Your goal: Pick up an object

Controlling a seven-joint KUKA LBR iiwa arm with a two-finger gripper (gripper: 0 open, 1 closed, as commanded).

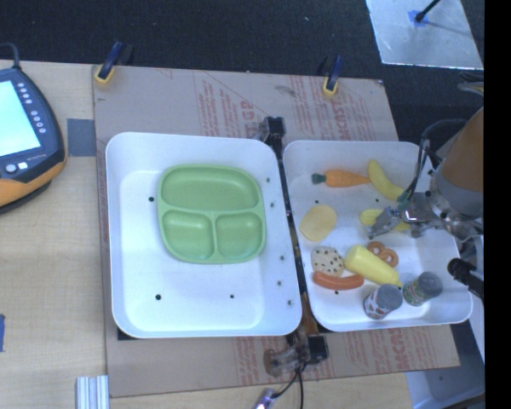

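My gripper (398,224) hangs low over the right side of the right bin (358,322), its fingers (381,223) spread open. A small yellow piece (371,217) lies under and just left of them, partly hidden. Nothing sits clearly between the fingers. Around it in the bin are an orange carrot (345,178), a yellow banana (383,180), a pale yellow disc (318,222), a speckled cookie (325,258), a red sausage (336,281), a yellow cone-shaped piece (372,265), a red pretzel (381,252) and two small cans (383,301) (422,288).
The left bin (136,296) holds a green divided plate (211,213). A teach pendant (13,139) lies on the bench at far left. Clamps (107,65) (330,77) stand at the board's back edge. The arm's orange band (468,156) rises on the right.
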